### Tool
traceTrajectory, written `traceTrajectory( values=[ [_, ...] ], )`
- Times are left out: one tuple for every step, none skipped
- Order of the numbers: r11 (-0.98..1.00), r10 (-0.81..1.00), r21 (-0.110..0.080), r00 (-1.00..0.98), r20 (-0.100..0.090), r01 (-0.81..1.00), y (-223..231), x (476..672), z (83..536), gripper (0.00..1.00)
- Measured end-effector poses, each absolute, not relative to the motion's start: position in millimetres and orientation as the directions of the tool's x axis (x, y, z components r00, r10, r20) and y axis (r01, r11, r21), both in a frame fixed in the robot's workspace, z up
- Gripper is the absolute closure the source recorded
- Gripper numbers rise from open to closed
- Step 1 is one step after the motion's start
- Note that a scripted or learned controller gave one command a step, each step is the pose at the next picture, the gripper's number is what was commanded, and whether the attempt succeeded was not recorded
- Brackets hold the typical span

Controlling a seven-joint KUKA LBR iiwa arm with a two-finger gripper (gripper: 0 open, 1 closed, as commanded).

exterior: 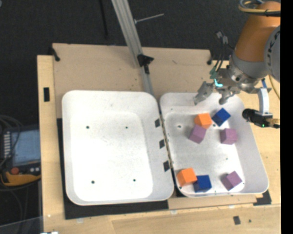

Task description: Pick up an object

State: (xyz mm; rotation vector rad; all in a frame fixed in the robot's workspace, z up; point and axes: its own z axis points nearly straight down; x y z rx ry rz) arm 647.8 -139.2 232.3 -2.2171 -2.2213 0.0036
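The right bin [244,165] holds several small blocks. An orange block [203,120], a blue block [221,116] and two purple blocks [197,134] [228,136] lie in its upper half. Another orange block [187,176], a blue block [202,183] and a purple block [231,180] lie along its near edge. My gripper [215,95] hangs open over the bin's far edge, above and just behind the orange and blue blocks. Nothing is between its fingers.
The left bin [110,145] lies beside the right one. A slanted metal post [131,30] rises behind the bins, ending at a black clamp [145,60]. A control pendant [19,152] sits off the bench at the left.
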Motion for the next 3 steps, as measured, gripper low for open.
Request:
traceTrajectory(
  values=[
    [0.004, 1.000, 0.000, -0.004, -0.002, 1.000, -139.6, 648.6, 235.2, 0.00],
    [0.005, 1.000, -0.003, -0.005, -0.002, 1.000, -139.8, 653.9, 191.8, 0.00],
    [0.000, 1.000, -0.001, 0.000, -0.003, 1.000, -142.9, 645.2, 135.3, 0.00]
  ],
)
